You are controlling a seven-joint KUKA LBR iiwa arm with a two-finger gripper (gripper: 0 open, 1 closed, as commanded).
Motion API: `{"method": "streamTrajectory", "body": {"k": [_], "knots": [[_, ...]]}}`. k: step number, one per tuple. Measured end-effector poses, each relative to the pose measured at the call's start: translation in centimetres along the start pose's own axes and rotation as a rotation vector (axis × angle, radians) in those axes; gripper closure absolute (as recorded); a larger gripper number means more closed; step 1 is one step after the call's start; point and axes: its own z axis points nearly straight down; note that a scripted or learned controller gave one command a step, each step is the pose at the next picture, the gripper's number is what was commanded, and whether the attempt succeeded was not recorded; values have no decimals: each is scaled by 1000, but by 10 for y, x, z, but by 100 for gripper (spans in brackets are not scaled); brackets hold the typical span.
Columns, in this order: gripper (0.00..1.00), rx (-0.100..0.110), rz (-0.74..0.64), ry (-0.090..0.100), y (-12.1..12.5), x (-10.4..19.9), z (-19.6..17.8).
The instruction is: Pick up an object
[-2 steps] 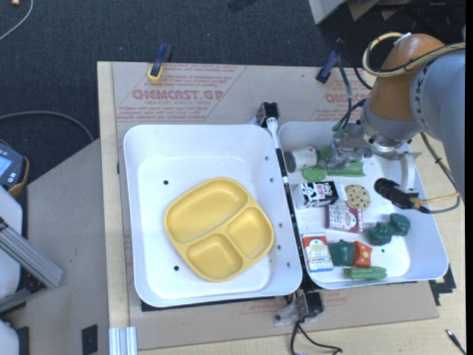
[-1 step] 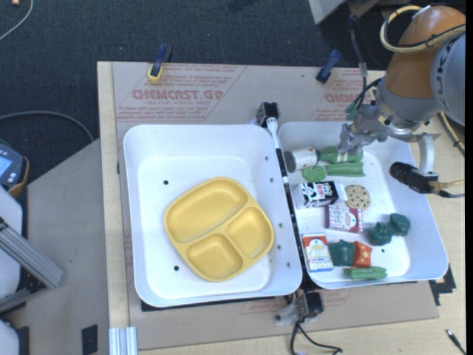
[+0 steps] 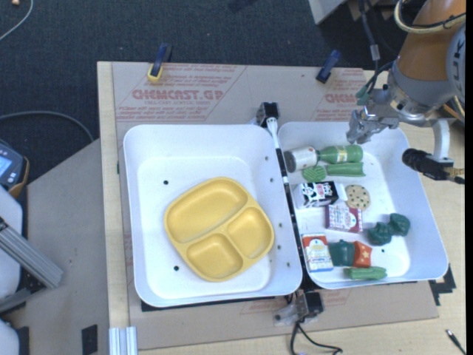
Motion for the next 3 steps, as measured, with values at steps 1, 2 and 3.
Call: {"method": "streamTrajectory", "body": {"k": [1, 2, 3], "knots": [[100, 1, 0, 1, 1, 0, -20], [100, 2, -6, 3, 18, 58, -27], [100, 3, -1, 1, 28, 65, -27]]}}
